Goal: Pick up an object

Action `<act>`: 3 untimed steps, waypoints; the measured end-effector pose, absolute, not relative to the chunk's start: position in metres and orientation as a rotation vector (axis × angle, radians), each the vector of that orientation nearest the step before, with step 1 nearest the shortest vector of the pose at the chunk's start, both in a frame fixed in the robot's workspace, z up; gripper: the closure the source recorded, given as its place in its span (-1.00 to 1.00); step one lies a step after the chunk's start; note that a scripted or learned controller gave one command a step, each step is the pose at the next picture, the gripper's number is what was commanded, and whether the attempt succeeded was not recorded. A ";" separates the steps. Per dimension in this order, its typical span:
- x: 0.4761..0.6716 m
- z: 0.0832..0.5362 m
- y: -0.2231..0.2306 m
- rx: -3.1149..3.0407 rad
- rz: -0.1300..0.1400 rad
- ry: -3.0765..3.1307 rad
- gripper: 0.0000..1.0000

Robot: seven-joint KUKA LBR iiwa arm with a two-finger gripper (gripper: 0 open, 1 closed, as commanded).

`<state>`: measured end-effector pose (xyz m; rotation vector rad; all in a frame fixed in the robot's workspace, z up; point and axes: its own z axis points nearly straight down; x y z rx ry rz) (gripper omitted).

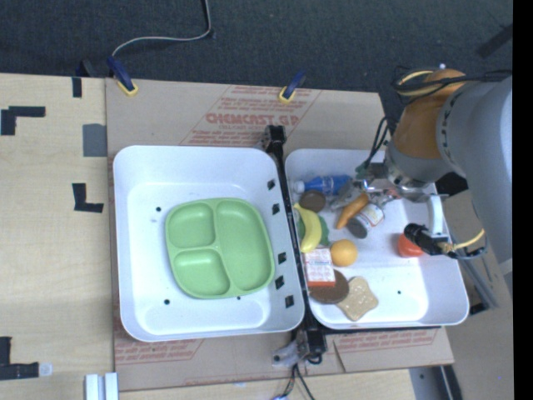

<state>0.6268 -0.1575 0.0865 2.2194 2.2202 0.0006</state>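
Two bins: left holds green tray; right holds food items.

Two bins sat side by side on the bench. In the left bin a divided plate lay near the middle. The right bin held a cluster: a bottle at the back, a banana along the left wall, a ball just right of it, a packet below, and a slice of bread nearest the front. The arm reached over the bin's right side.
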 end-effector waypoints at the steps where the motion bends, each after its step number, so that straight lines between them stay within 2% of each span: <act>1: 0.661 0.083 -0.153 2.235 -0.046 2.247 -1.00; 2: 0.660 0.091 -0.151 2.239 -0.048 2.249 1.00; 3: 0.595 0.172 -0.185 2.219 -0.001 2.218 1.00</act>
